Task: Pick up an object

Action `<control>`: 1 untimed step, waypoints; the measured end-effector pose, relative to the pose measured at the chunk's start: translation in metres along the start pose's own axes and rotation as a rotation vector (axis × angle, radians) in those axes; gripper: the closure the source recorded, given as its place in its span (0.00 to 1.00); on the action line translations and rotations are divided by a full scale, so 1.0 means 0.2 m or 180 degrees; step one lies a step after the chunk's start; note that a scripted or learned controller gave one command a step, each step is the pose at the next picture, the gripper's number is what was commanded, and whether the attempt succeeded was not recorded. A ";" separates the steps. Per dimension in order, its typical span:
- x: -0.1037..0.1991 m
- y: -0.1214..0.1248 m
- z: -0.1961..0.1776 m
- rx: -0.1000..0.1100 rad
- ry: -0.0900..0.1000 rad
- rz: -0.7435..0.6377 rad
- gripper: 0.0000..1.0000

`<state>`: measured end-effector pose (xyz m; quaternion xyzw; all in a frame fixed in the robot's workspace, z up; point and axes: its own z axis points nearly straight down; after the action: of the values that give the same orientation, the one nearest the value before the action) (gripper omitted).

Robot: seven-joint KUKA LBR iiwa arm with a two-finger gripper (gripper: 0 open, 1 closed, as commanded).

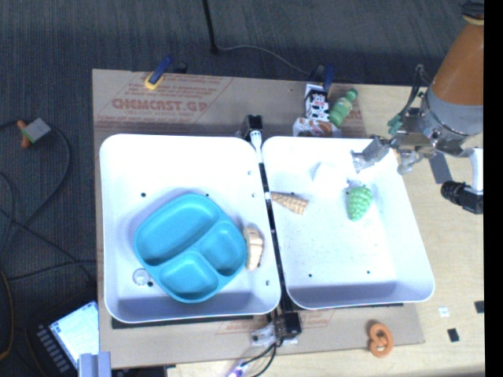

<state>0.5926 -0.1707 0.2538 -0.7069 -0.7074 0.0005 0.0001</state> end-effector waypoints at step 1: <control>-0.03 0.18 0.64 0.0011 0.0003 0.0001 0.00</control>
<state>0.6291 -0.1769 0.1260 -0.7069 -0.7073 0.0014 0.0017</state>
